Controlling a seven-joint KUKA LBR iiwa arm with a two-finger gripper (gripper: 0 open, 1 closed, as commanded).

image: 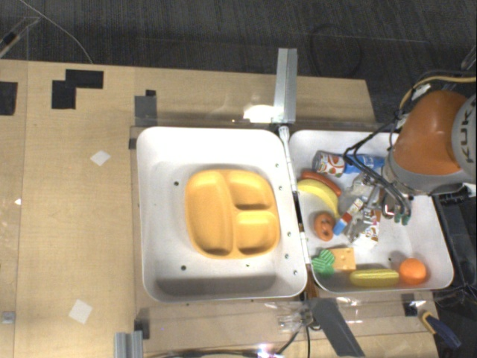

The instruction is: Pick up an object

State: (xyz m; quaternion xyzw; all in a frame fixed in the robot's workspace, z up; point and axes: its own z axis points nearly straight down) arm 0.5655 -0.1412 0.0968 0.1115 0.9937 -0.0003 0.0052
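The right bin (440, 245) holds several small objects: a white and blue can (335, 162) at the back, a yellow banana (318, 193) on a red piece, a small orange-brown item (323, 226), a green toy (323, 262), a yellow cheese-like block (343, 259), a yellow-green oblong piece (374, 277) and an orange ball (412, 271). My gripper (365, 213) hangs low over the middle of this bin, just right of the banana. Coloured bits lie around its tips, and I cannot make out anything held.
The left bin (160, 200) holds a yellow divided tray (227, 213). A metal post (286, 88) stands behind the seam between the bins. The arm's orange band (432, 136) and cables (376, 144) hang over the right bin's back right. Wooden bench lies to the left.
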